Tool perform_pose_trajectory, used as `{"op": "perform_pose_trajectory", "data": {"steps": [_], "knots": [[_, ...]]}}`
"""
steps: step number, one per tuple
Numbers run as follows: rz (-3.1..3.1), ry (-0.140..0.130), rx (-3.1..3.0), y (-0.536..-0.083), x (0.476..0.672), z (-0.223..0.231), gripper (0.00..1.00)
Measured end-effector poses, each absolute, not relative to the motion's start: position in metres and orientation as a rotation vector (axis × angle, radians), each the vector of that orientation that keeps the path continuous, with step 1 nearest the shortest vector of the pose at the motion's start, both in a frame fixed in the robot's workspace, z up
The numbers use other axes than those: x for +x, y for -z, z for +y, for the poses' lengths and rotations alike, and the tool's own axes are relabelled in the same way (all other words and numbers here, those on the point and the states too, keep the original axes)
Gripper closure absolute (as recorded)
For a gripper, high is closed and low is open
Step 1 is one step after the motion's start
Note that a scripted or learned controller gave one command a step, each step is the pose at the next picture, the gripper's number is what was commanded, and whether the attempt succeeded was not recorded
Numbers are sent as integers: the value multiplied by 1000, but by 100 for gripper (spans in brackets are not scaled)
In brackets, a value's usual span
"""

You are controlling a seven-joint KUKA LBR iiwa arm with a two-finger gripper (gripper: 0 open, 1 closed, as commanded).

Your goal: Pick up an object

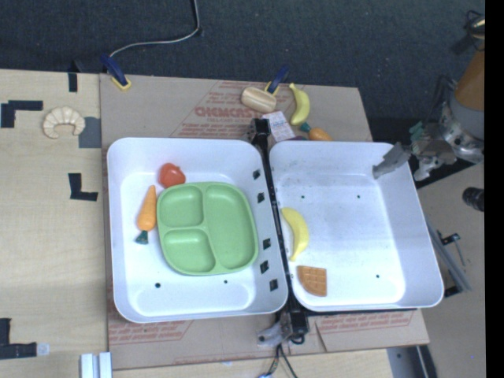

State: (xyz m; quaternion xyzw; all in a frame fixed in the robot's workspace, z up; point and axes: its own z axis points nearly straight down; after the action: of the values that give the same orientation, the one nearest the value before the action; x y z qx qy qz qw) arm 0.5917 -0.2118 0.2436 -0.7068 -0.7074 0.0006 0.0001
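Arm: the grey arm with the orange band (472, 85) is reaching in at the upper right, beyond the right bin's far corner.
Gripper: the two-finger gripper (391, 162) is hanging over the far right rim of the right shallow white bin (409, 235); whether it is clenched or released, I cannot tell.
Held object: nothing is showing as grasped.
Right bin contents: a yellow plastic banana (297, 231) is lying near the left wall; an orange waffle-patterned square (312, 280) is sitting at the near left corner, close below the banana.
Left bin contents: the left shallow white bin (126, 290) is carrying a green divided plastic tray (209, 227); an orange toy carrot (147, 209) is lying just beside the tray's left edge; a red toy tomato (172, 175) is sitting at the tray's far left corner.
Behind the bins: a tan bread roll (257, 98), a second yellow banana (299, 104) and a small white packet (276, 124) are lying on the cardboard sheet (197, 109).
Desk: a pale croissant (63, 121) is resting on the wooden desk (47, 250), well apart from the bins.
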Motion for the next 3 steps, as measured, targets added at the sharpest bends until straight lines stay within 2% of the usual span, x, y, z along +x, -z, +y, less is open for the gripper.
{"op": "perform_pose_trajectory", "data": {"steps": [1, 2, 3], "knots": [[-2222, -1, -2216, -179, 617, -140, 0], [-2225, 1, -2223, -87, 588, -101, 0], [-2224, -1, -2222, -125, 637, -137, 0]]}}
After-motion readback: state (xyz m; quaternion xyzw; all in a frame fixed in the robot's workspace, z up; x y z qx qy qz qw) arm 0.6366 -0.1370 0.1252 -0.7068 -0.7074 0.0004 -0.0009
